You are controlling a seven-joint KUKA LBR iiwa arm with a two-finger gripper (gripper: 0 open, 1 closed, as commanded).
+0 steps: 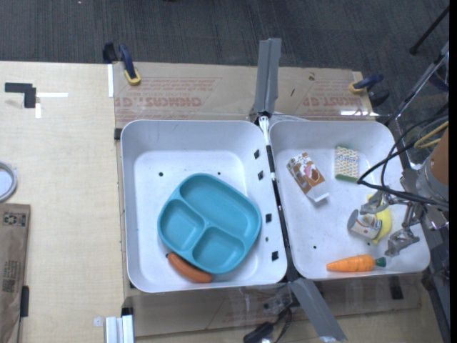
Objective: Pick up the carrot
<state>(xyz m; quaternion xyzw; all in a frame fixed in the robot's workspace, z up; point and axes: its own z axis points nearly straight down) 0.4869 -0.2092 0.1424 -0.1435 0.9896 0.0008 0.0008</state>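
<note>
The carrot (350,264) is orange with a green stub at its right end. It lies flat near the front wall of the right bin (314,259). My gripper (381,233) reaches in from the right and hangs just above and to the right of the carrot. Its two metal fingers (363,224) stand apart, open, with nothing gripped. A small yellow object (383,219) lies by the left finger, partly hidden behind it. The carrot is clear of both fingers.
A small printed carton (307,174) and a green packet (347,163) lie at the back of the right bin. In the left bin (143,163), a blue divided plate (208,224) partly covers an orange-red sausage-shaped item (189,269). Black cables (389,159) trail over the right bin's far corner.
</note>
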